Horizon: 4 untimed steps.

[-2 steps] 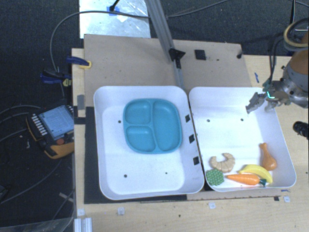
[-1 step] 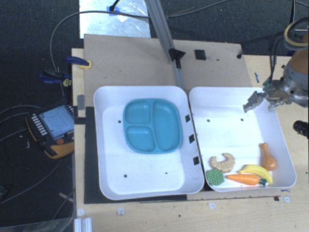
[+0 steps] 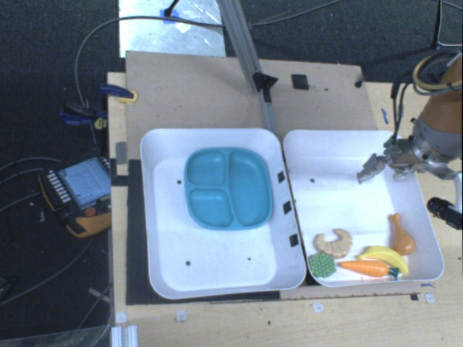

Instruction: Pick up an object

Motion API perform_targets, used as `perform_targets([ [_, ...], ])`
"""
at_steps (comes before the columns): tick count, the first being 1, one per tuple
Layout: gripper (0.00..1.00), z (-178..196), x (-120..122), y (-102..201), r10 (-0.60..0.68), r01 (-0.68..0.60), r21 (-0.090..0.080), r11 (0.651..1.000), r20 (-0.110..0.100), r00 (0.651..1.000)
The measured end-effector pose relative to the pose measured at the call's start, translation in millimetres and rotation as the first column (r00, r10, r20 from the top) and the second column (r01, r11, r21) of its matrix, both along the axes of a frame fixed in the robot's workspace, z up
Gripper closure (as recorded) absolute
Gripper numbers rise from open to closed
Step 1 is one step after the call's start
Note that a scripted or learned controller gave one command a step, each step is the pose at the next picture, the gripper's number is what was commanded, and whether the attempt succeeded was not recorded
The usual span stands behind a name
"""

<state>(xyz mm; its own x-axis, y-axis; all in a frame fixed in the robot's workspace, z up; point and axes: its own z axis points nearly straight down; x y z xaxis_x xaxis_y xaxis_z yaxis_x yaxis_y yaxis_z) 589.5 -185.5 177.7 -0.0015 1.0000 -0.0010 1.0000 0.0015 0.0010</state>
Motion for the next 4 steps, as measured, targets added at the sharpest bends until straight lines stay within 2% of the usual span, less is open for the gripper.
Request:
perform_targets([
  [1, 0.0, -60.3, -2.1, 3.2, 0.0, 0.0, 0.0, 1.0, 0.0, 1.0],
  [2, 0.0, -92.6, -0.6, 3.0, -0.001, 0.001, 0.0, 1.0, 0.002, 1.0],
  [3, 1.0, -78.7, 2.0, 2.9, -0.001, 0.001, -0.001, 1.0, 0.011, 1.0],
  [4, 1.0, -15.0, 7.4, 2.3, 0.003, -0.003, -0.001, 1.0, 0.005, 1.0],
])
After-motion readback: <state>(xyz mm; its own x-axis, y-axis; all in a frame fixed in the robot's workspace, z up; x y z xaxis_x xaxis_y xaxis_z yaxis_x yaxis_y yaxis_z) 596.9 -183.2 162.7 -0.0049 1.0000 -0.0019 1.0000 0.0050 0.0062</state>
